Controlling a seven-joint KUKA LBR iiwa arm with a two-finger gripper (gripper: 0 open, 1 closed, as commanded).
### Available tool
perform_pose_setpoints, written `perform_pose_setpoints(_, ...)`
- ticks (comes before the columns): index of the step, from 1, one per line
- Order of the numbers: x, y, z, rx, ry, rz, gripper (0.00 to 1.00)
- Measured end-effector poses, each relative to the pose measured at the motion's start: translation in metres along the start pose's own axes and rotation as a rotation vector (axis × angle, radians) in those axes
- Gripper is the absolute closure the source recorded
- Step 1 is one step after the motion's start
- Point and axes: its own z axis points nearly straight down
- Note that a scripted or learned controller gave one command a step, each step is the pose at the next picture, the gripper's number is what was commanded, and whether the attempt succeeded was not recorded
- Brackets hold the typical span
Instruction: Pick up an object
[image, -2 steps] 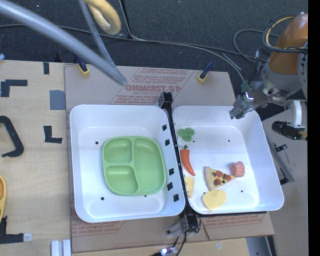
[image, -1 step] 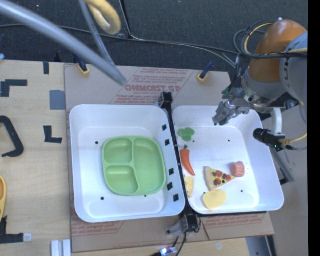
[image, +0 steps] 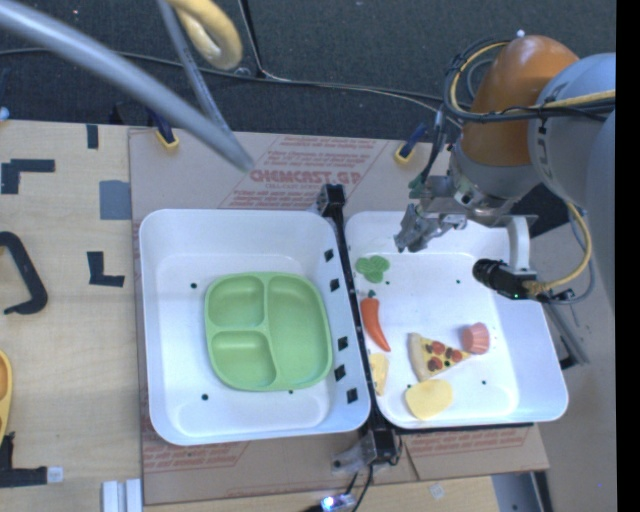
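Overhead, the gripper (image: 412, 236), its fingers narrowly parted and holding nothing, hovers near the green toy (image: 373, 267) in the right bin (image: 520, 345); a squarely centred descent looks best.

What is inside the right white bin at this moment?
The right bin holds a green toy piece, a carrot, a pizza slice, a pink piece and two yellow pieces. The gripper covers part of the bin's far edge.
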Motion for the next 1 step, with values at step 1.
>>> perform_pose_setpoints(1,0.0452,-0.0137,-0.0032,0.001,0.000,0.000,1.00)
